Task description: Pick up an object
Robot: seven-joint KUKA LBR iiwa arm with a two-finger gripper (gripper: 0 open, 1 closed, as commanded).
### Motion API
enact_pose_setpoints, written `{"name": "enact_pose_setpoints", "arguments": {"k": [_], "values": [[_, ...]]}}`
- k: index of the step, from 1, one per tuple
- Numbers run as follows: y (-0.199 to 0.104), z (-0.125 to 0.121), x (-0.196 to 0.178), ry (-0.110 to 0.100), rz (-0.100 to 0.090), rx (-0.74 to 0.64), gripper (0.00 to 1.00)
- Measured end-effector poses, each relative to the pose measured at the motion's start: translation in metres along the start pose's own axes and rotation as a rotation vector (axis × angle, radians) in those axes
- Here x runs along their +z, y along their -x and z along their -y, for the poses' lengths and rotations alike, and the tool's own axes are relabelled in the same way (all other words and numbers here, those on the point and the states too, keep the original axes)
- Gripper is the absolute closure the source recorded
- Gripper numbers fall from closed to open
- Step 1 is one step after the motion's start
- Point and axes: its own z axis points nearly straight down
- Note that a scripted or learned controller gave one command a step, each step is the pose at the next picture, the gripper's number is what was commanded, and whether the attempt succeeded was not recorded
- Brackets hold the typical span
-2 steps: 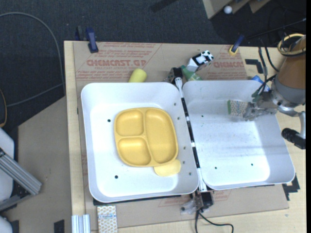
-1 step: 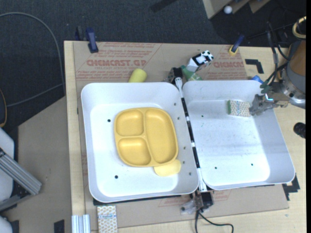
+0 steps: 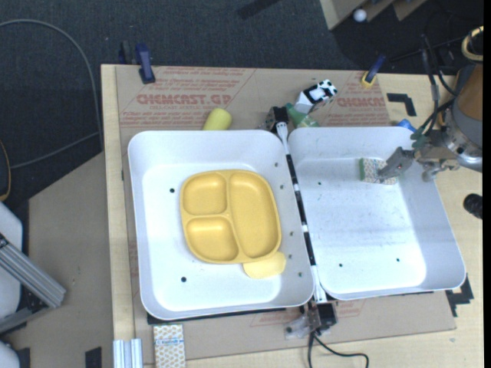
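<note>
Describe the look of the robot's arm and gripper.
The arm enters at the right edge as a rounded grey body. Dark cables loop above it. The gripper is grey metal, slim and angular, ending in narrow fingers.

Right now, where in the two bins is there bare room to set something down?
The right bin is bare across its middle and near side, below the hand and the small patterned object. The left bin is crowded: the yellow divided tray fills its centre, leaving a strip along the left wall.
</note>
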Motion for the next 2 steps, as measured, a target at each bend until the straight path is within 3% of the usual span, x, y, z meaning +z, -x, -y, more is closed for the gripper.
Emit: {"name": "enact_pose_setpoints", "arguments": {"k": [1,2], "values": [[-0.05,0.015,0.124,-0.004,-0.001,0.0,0.0],[-0.004,0.02,0.082,0.001,0.002,0.001,0.0]]}}
